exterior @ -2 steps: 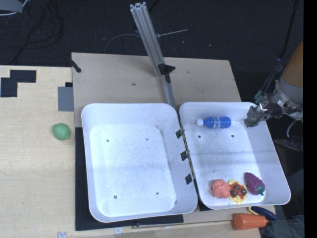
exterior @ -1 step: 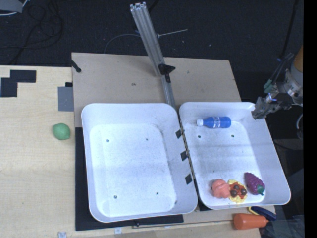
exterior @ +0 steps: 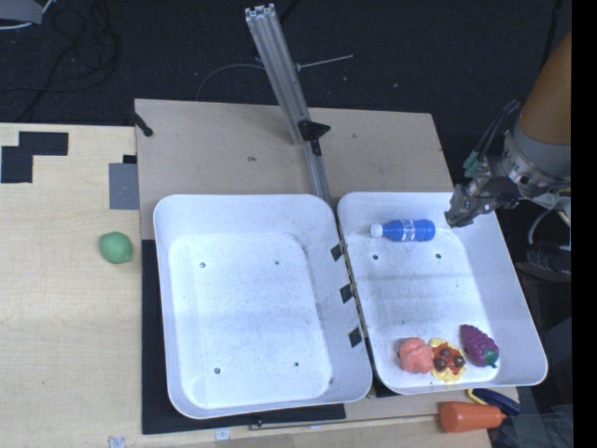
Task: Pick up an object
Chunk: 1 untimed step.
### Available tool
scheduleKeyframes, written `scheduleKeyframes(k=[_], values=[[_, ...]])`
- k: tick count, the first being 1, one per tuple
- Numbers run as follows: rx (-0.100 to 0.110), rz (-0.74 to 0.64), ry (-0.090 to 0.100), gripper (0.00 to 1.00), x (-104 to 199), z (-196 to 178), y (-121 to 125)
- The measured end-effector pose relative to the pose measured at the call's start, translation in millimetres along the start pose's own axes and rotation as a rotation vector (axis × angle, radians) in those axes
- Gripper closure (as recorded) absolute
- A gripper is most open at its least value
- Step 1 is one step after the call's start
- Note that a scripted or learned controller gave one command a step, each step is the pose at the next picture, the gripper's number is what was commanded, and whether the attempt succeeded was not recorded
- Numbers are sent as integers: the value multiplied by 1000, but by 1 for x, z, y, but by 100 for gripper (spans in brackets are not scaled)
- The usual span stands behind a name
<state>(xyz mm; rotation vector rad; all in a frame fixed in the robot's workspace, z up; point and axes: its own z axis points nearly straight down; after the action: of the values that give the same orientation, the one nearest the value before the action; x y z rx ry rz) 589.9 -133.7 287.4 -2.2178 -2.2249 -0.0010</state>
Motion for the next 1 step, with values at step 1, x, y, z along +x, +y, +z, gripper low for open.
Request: scheduleKeyframes(k=[1], values=[[1,-1,1,100,54,0,-1]])
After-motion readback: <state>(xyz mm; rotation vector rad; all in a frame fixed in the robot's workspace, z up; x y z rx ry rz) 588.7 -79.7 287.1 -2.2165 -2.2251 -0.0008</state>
